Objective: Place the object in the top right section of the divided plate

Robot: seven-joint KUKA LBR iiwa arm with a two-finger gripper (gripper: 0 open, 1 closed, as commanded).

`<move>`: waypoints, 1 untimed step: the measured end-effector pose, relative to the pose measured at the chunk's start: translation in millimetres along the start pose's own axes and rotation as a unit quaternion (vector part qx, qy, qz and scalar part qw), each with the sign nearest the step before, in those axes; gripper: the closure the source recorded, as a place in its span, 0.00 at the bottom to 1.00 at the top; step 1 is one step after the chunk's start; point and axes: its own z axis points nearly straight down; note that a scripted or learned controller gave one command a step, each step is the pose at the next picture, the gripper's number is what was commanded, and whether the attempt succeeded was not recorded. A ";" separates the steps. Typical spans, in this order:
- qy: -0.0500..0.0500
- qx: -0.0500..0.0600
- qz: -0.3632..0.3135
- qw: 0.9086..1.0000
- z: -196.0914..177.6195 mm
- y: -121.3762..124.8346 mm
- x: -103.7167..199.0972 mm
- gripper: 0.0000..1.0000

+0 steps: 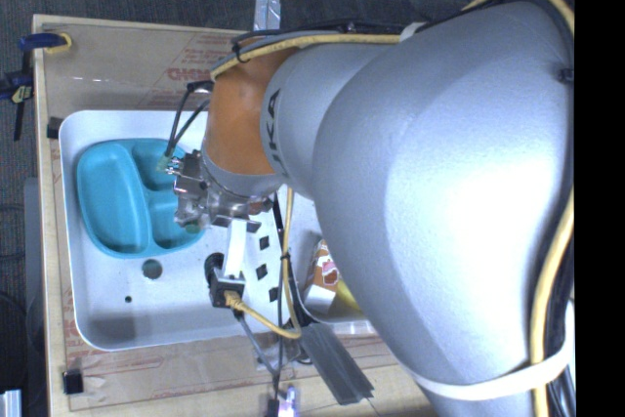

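Observation:
The blue divided plate (117,195) lies in the left white bin (107,317), with one large section on its left and smaller sections on its right. My gripper (190,198) hangs over the plate's right side, at the wall between the two small sections, and the wrist and orange band (239,127) cover most of that side. A faint greenish patch (162,167) shows in the upper small section just beside the gripper; what it is cannot be made out. Whether anything is held is hidden.
A small dark round object (151,270) lies on the bin floor just below the plate. An orange and yellow item (326,271) shows in the right bin, half hidden under the arm. Cables (256,317) hang beneath the wrist.

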 end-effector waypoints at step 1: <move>0.001 -0.001 -0.006 1.000 9.8 -12.7 3.4 1.00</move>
